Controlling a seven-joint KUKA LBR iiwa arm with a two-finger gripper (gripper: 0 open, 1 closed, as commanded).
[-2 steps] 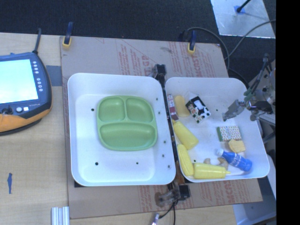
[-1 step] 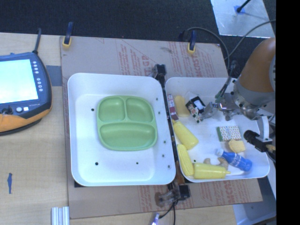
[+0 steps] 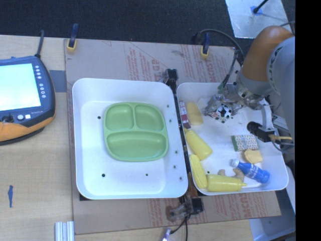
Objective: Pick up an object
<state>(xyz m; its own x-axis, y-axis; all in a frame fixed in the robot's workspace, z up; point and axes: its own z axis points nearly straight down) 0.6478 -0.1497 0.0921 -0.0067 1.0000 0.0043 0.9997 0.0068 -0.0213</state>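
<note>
The metal two-finger gripper (image 3: 221, 109) hangs low over the right white bin's (image 3: 281, 182) far edge. Whether its jaws are clenched, I cannot tell. A blue plastic bottle (image 3: 252, 170) lies near the front right corner.

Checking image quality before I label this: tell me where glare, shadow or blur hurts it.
Camera view: the green tray is sharp and evenly lit; the right bin is bright, nearly washed out, with faint shadows under the yellow items; the pincer reads as soft, dark clutter, detail too small to resolve.

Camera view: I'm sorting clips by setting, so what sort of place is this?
Probably a robotics lab bench: two white bins clamped onto cardboard, a teach pendant at the side, and the gripper over toy items.
</note>
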